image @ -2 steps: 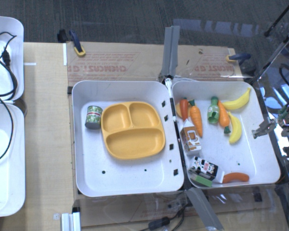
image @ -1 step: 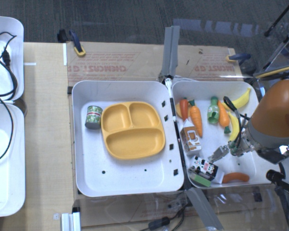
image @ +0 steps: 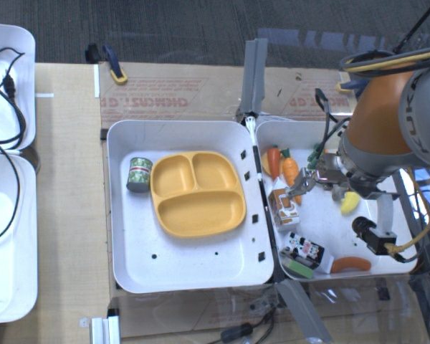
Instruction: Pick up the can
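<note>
We find the can (image: 139,174) lying on its side well off to the pincer's (image: 301,185) left — across the divider, beside the yellow plate (image: 198,192); whether the pincer is spread we cannot tell.

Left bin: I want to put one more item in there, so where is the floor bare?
In the left bin, the strip along the near wall below the yellow divided plate is bare, and so is the far-left corner above the can. The can touches the plate's left edge, so that side is tight. The right bin is crowded.
</note>
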`<state>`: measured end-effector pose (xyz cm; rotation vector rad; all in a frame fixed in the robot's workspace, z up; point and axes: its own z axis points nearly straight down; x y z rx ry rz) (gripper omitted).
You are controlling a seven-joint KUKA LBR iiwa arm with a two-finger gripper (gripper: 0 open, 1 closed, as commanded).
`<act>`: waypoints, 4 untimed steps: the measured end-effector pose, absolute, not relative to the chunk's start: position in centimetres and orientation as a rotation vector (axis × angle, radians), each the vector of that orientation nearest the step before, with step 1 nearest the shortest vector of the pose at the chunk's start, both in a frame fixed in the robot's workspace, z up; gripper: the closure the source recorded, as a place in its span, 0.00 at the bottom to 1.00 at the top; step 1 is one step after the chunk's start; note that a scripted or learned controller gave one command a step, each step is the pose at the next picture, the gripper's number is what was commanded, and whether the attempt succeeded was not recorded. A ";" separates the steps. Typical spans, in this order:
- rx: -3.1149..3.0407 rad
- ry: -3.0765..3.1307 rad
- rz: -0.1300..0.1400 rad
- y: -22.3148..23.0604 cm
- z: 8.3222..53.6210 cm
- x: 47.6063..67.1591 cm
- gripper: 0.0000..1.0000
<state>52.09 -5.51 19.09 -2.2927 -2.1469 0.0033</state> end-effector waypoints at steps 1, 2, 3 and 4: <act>-2.276 -2.162 0.005 -13.9 12.2 47.7 0.00; -2.384 -2.043 0.005 -14.6 9.0 54.8 0.00; -2.447 -1.972 0.004 -10.2 9.2 62.5 0.00; -2.447 -1.972 0.004 -10.2 9.2 62.5 0.00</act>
